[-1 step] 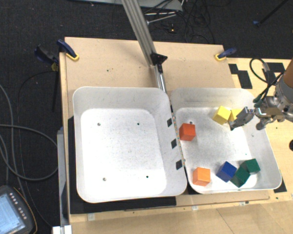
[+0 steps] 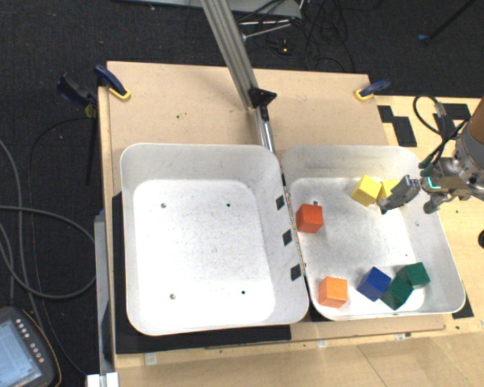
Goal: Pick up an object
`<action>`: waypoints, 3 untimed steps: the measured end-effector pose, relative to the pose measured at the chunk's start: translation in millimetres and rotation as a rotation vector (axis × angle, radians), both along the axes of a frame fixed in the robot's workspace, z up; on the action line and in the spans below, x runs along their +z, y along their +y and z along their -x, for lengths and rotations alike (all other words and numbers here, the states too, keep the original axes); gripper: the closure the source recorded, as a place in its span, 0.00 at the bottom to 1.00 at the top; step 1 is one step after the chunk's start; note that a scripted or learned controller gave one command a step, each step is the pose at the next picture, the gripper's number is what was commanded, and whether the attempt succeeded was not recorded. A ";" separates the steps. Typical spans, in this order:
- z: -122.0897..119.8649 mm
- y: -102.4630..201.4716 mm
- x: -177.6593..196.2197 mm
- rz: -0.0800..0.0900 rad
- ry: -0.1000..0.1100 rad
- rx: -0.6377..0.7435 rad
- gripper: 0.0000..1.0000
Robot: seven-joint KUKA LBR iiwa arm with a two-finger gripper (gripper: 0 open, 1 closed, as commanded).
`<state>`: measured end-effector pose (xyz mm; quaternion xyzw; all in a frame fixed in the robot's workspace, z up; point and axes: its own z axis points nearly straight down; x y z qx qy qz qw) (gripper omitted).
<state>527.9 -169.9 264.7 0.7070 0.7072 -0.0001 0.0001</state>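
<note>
My gripper (image 2: 411, 200) hangs over the upper right part of the right bin (image 2: 436, 240), its jaws open and nothing between them. Its left finger (image 2: 397, 195) sits right beside a yellow block (image 2: 369, 189), with a second small yellow piece (image 2: 390, 189) touching that finger. Further left in the same bin lies a red-orange block (image 2: 309, 218). Along the near edge sit an orange block (image 2: 332, 291), a blue block (image 2: 376, 283) and two green blocks (image 2: 398, 291) (image 2: 417, 274) close together.
The left bin (image 2: 137, 216) adjoins the right one along a raised middle rim (image 2: 290, 240). A slanted metal pole (image 2: 234, 47) crosses the bench's far side. Clamps (image 2: 111, 83) (image 2: 373, 89) sit on the far corners.
</note>
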 end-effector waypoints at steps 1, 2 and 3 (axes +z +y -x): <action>-1.4 -0.3 -64.0 -0.002 0.007 -0.001 0.00; 6.7 1.7 -125.6 -0.002 0.007 -0.002 0.00; 6.8 2.0 -171.3 0.001 0.001 -0.001 0.00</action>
